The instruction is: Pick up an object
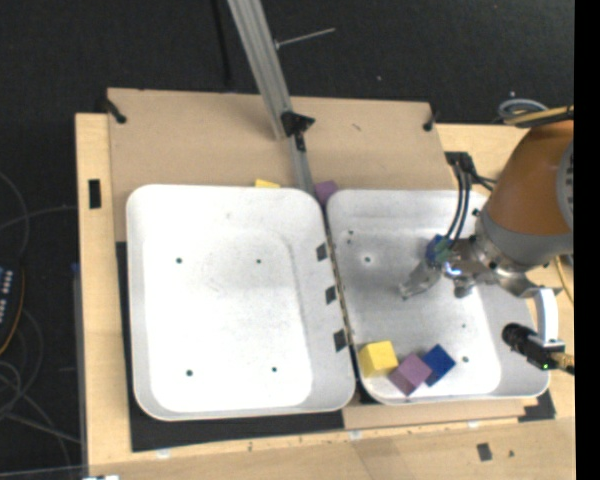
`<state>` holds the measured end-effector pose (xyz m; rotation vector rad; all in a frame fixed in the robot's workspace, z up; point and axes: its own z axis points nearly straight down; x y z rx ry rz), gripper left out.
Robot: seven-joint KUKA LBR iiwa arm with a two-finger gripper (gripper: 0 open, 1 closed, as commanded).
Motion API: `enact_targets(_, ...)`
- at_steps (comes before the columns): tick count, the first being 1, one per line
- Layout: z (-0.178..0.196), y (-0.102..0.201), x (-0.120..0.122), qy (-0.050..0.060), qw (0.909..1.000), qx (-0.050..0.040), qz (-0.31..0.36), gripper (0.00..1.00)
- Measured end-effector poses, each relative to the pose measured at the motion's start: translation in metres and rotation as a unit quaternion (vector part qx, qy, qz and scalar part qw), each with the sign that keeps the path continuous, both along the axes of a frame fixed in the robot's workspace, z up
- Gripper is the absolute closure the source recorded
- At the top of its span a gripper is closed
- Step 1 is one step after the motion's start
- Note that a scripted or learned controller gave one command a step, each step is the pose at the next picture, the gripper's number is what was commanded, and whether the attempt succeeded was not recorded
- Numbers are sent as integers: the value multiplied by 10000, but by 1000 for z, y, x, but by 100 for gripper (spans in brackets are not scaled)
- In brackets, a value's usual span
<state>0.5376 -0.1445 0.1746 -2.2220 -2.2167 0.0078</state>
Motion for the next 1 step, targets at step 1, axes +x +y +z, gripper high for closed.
enact_targets(1,-58,-42,13,-14,10000,-4,-2,0)
